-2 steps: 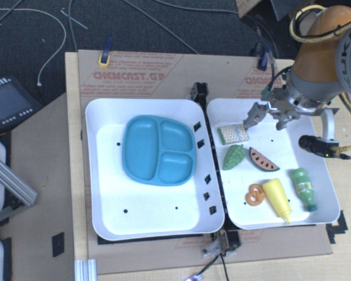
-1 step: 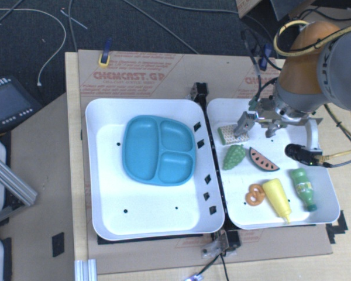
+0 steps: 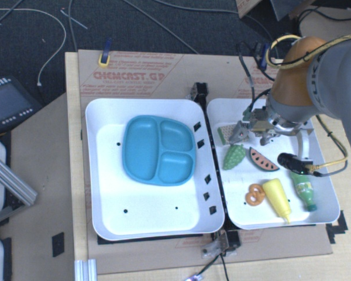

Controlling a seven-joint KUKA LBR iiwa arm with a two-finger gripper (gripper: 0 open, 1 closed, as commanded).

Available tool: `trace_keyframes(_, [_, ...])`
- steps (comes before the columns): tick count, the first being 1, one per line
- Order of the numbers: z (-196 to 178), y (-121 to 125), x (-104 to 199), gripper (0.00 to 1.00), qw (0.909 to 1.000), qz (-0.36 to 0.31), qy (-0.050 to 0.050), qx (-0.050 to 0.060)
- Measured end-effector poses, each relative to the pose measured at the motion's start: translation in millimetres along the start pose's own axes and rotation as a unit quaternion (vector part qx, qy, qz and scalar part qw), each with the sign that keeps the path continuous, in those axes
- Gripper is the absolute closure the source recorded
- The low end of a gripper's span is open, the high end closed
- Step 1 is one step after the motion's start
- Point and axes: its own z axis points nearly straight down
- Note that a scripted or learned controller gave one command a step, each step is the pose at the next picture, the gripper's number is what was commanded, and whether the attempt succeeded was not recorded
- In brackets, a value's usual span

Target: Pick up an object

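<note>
In the right bin (image 3: pixel 324 215) my gripper (image 3: pixel 253 132) hangs low over the upper left part. A pale green flat piece (image 3: pixel 224 135) lies just to its left, partly under it. Just below the gripper lie a green bumpy toy vegetable (image 3: pixel 234 157) and a watermelon slice (image 3: pixel 263 159). Nearer the front edge are a small brown pretzel (image 3: pixel 255 195), a yellow squeeze bottle (image 3: pixel 277 198) and a green bottle (image 3: pixel 305 193). No object shows in the gripper's grasp.
The left bin (image 3: pixel 105 209) holds a blue divided plate (image 3: pixel 159 150) in its upper middle. A black clip (image 3: pixel 199 91) sits where the two bins meet at the back. The arm's grey and orange wrist (image 3: pixel 301 81) reaches over the right bin's back corner.
</note>
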Motion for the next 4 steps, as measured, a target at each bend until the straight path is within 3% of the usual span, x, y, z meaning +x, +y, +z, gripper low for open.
trace_keyframes(1, [27, 0, 1, 0.0, 1.0, 0.0, 0.0, -0.001])
trace_keyframes(2, [14, 1, 1, 1.0, 1.0, 0.0, 0.0, -0.003])
trace_keyframes(4, [-103, 11, 2, 1.0, 1.0, -0.001, -0.001, -0.007])
